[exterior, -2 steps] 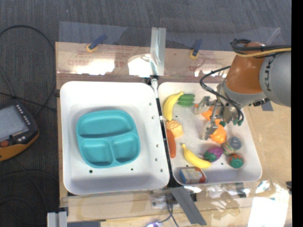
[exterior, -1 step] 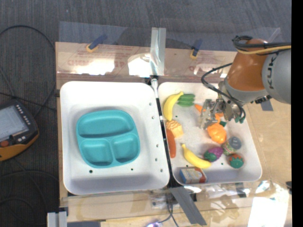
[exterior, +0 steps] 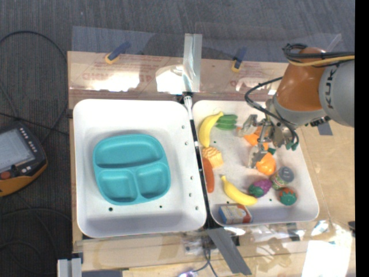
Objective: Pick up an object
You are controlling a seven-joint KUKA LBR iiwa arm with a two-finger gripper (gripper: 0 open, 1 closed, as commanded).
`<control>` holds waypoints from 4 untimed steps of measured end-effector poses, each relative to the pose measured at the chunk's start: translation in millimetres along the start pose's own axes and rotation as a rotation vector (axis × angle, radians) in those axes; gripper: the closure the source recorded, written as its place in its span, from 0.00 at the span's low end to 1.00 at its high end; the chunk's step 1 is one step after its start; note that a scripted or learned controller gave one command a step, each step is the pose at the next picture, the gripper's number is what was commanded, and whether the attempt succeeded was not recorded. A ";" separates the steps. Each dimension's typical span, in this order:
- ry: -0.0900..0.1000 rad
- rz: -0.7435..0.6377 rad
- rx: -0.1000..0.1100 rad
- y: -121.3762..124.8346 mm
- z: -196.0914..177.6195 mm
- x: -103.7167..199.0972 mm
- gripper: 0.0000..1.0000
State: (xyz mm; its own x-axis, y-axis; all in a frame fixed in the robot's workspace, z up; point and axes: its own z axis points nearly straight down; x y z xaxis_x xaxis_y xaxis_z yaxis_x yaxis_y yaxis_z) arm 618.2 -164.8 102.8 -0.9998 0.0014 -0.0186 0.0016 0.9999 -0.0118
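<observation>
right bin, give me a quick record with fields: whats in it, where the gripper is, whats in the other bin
right bin: two bananas, green item, orange pieces, purple item, small carton, round items
upper banana: near the divider, by the green item
lower banana: near the front, above the carton
gripper: over the right bin, beside an orange piece
left bin: teal divided tray

The scene was lit evenly and brightly from overhead. Glare was seen on the clear plastic sheet (exterior: 173,77) toward twelve o'clock, and soft shadows inside the left bin (exterior: 86,117). Slight softness was noted overall, with the arm (exterior: 314,88) mildly blurred at three o'clock.
</observation>
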 end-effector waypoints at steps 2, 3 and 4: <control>0.000 0.090 -0.003 10.7 0.6 -15.8 1.00; 0.001 0.090 -0.003 11.0 0.8 -15.7 0.00; 0.004 0.199 -0.008 37.7 10.8 33.0 0.00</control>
State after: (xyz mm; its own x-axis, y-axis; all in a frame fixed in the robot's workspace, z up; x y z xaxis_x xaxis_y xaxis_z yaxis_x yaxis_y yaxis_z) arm 585.5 -127.2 91.0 -0.9798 0.1994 -0.0154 0.1994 0.9799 -0.0003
